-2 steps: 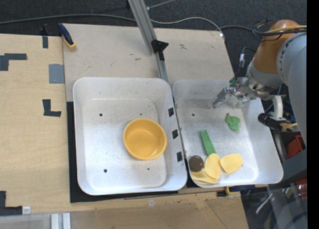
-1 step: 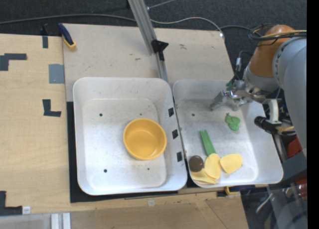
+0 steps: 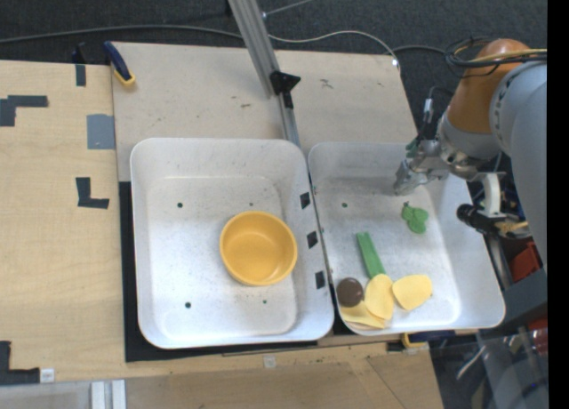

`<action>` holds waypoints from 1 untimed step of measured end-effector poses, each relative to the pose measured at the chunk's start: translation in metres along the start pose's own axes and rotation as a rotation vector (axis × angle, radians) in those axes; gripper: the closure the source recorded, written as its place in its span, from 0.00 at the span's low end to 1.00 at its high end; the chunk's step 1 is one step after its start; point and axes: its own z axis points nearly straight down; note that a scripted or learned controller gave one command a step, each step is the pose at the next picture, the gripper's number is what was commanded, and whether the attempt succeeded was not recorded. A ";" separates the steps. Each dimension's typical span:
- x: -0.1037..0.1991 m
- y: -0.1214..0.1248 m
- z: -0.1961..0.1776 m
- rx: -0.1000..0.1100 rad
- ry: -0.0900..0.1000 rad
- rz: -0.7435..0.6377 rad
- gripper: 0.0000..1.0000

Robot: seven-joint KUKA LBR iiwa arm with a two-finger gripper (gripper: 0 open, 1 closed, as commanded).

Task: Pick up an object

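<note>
My gripper (image 3: 407, 181) hangs over the back of the right bin (image 3: 471, 296), pointing down toward the bin floor with nothing visible between its fingers. A small green lumpy object (image 3: 414, 218) lies just in front of it, apart from the fingertips. Further forward lies a green stick (image 3: 369, 254), and near the front wall sit a brown round piece (image 3: 349, 292) and yellow flat pieces (image 3: 396, 295). A yellow bowl (image 3: 258, 247) stands upright in the left bin (image 3: 160, 220).
A slanted metal pole (image 3: 258, 34) rises from the bench behind the bins, ending at a black clamp near the bins' shared corner. A blue and yellow tool (image 3: 118, 62) lies at the bench's back left. Cables run along the back.
</note>
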 end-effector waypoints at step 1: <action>-0.002 0.005 -0.063 -0.007 0.000 0.002 1.00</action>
